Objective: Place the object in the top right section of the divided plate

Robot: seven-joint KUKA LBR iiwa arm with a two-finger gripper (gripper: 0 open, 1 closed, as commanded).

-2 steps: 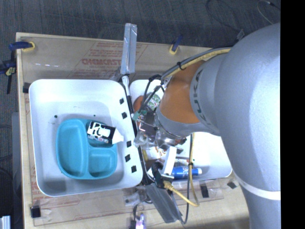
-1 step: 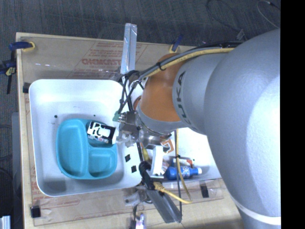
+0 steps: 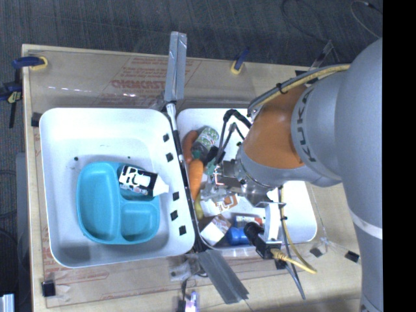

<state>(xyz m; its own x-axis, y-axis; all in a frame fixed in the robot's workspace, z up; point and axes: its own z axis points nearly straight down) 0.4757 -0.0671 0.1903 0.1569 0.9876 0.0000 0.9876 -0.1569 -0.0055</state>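
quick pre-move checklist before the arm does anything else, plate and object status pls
1. Divided plate sits in the left bin: ok.
2. Black and white object lies over the plate's top right section: ok, though it overhangs the rim toward the bin wall.
3. Object free of the arm: ok, the arm is over the right bin, apart from it.
4. End effector open or shut: cannot tell, it is lost among the clutter.
5. Anything gripped from the right bin, such as the carrot: cannot tell.
6. Path back over the divider: ok, nothing stands above it.
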